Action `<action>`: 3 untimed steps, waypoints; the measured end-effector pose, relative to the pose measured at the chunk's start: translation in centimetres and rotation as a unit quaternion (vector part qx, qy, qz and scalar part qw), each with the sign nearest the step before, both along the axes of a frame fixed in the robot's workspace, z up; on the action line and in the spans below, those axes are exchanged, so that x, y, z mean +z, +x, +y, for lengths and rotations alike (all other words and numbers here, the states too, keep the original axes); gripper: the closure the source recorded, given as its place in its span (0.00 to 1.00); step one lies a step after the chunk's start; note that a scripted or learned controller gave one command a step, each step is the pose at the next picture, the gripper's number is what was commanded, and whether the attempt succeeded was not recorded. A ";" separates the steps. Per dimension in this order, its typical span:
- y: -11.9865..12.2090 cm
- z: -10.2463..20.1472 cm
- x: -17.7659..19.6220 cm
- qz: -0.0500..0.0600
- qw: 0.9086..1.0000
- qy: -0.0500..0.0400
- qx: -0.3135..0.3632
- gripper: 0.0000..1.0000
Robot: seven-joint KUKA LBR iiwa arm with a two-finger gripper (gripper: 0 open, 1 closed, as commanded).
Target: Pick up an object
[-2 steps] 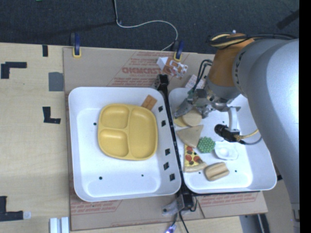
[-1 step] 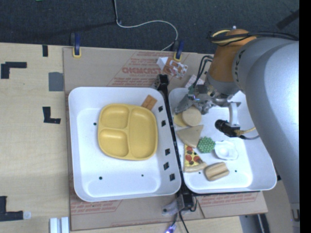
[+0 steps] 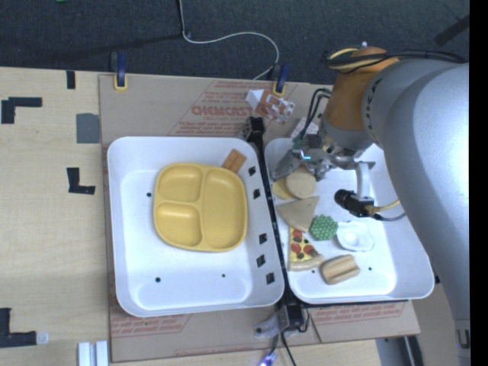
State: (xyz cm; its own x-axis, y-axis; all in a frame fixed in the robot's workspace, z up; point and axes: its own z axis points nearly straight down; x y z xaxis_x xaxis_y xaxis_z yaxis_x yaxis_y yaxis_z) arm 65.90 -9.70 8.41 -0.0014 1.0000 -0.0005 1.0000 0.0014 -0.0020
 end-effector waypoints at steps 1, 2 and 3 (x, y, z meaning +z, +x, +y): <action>0.9 -0.5 0.0 -0.001 1.000 0.000 0.000 0.00; 0.9 0.0 0.1 0.000 1.000 -0.003 -0.001 0.00; 0.9 -0.1 0.1 0.000 1.000 -0.002 -0.001 0.00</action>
